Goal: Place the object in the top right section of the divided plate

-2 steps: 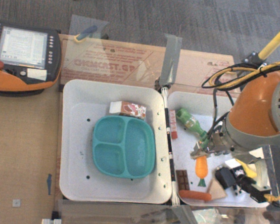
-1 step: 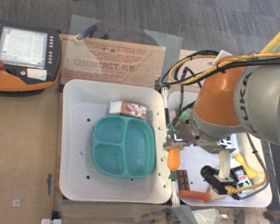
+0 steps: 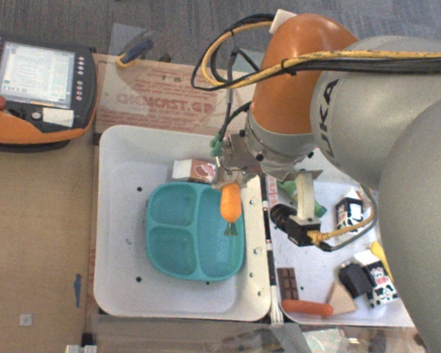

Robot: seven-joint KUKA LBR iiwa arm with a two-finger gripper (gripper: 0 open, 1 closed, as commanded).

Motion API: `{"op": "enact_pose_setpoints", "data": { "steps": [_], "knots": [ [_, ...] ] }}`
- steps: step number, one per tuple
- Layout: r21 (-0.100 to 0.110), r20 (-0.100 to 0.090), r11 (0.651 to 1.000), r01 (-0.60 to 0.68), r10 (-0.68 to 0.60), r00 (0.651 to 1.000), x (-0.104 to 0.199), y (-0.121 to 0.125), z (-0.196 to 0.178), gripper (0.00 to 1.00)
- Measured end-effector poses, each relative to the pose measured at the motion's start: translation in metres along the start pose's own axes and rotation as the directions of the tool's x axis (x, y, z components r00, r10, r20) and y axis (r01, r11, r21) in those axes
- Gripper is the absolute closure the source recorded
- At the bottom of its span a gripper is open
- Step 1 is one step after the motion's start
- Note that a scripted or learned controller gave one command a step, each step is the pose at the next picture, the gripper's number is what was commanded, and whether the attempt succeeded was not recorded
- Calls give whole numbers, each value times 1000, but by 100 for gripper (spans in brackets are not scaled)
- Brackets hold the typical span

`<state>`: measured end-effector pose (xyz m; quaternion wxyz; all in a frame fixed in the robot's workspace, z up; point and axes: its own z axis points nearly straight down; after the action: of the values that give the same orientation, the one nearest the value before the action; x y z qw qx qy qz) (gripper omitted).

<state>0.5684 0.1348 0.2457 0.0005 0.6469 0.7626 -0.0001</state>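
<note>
The gripper (image 3: 233, 179) hung over the left bin (image 3: 116, 200), at the far right corner of the teal divided plate (image 3: 191, 235). An orange toy carrot (image 3: 232, 204) hung directly below its fingertips, top end pinched between the jaws, green tip pointing down over the plate's right-hand section near the far edge. A small red-and-white packet (image 3: 194, 170) lay just beyond the plate's far edge. In the right bin (image 3: 347, 310) lay a sausage (image 3: 306, 306), a chocolate bar (image 3: 288, 282) and a wooden wedge (image 3: 342, 300) near its near edge.
</note>
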Motion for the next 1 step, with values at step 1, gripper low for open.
{"op": "enact_pose_setpoints", "data": {
  "steps": [1],
  "knots": [
    [1,1,941,-338,338,941,-21,5,-23,100]
  ]
}}
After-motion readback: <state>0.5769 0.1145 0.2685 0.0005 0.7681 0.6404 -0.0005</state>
